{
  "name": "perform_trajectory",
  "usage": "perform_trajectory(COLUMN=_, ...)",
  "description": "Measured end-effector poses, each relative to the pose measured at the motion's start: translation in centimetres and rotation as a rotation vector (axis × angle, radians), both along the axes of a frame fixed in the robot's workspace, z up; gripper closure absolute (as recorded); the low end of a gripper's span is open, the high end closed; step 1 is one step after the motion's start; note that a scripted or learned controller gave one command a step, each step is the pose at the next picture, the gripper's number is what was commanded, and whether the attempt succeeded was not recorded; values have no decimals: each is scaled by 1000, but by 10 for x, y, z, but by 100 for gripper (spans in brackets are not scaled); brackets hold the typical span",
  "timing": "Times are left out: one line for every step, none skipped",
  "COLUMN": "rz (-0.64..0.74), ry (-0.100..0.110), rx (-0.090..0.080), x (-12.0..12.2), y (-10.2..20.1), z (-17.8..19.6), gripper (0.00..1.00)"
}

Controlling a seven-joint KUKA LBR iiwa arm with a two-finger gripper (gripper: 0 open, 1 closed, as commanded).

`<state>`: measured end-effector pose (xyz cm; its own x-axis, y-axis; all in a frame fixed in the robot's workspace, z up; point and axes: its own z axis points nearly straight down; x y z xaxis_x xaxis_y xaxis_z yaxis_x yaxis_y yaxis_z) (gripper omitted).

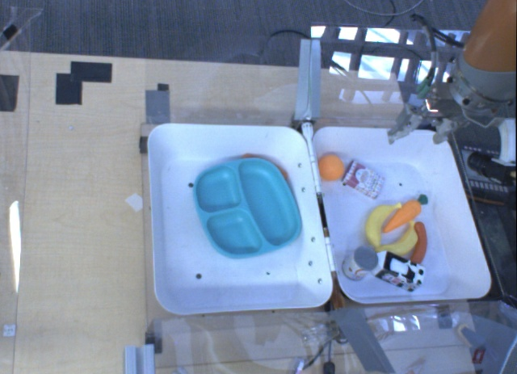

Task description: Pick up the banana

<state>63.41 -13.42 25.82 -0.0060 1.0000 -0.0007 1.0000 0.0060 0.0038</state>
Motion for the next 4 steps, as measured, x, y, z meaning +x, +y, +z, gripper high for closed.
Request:
perform_trajectory(rz=178, ry=-6, rx=-2, x=-3, y=-1, z=-152, gripper=0)
perform_trajectory(rz=296, ry=-7, rx=-2, x=-42, y=-2, z=-169, gripper=0)
perform_trajectory(rz=138, ry=-11, rx=-2, x=-87, y=15, z=-168, gripper=0)
perform_trajectory(rz=348, ry=-13, rx=-5, x=-90, y=42, z=-168, gripper=0)
